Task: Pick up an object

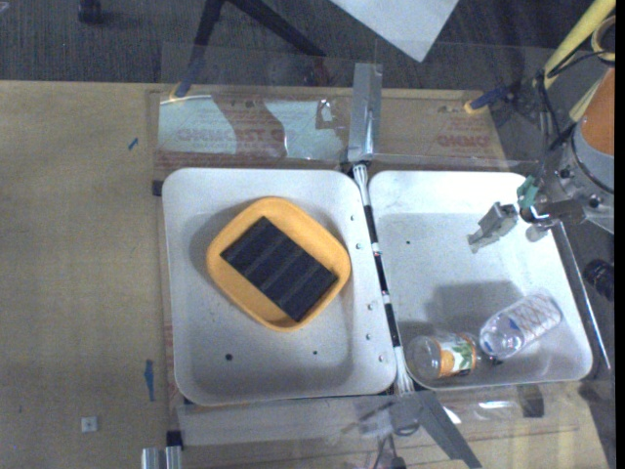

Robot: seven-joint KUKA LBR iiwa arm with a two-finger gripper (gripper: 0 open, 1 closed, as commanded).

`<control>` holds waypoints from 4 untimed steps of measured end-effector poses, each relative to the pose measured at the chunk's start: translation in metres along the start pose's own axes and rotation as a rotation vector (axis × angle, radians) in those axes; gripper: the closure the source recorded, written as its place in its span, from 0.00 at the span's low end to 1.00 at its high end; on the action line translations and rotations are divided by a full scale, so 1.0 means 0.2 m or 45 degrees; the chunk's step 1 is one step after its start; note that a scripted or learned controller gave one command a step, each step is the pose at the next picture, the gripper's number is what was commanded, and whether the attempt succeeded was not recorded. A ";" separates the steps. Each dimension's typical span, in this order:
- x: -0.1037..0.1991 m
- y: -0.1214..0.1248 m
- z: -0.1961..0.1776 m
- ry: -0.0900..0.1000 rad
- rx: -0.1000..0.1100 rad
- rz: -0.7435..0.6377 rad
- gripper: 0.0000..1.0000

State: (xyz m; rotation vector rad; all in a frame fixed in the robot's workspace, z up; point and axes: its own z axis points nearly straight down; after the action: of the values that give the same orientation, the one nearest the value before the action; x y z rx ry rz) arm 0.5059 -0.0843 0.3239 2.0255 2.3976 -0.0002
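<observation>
In the right bin (430, 262) a clear plastic bottle (520, 324) lies on its side near the front right corner. A small clear jar with an orange label (444, 354) lies just left of it, at the front wall. The left bin (195, 350) holds a yellow rounded-square object with a black ribbed panel (278, 263) on top. My gripper (486, 229) reaches in from the right over the upper right part of the right bin. It is well behind the bottle and the jar and touches neither.
A metal divider post (365, 110) stands behind the seam between the bins. A clear panel (254, 130) lies along the bench behind them. Cables and the arm's base (586, 154) crowd the right edge. Bare bin floor lies between my gripper and the bottle.
</observation>
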 end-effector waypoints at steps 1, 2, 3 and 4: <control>-0.19 -0.09 0.89 0.003 0.003 -0.027 0.00; -0.07 -0.02 1.18 -0.002 -0.007 -0.001 0.00; -0.41 0.19 0.99 0.001 0.000 -0.025 0.00; -0.26 -0.01 1.18 0.000 -0.006 -0.083 0.00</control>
State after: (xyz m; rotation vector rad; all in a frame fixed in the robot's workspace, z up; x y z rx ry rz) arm 0.5139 -0.1356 0.0881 1.9445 2.4594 0.0055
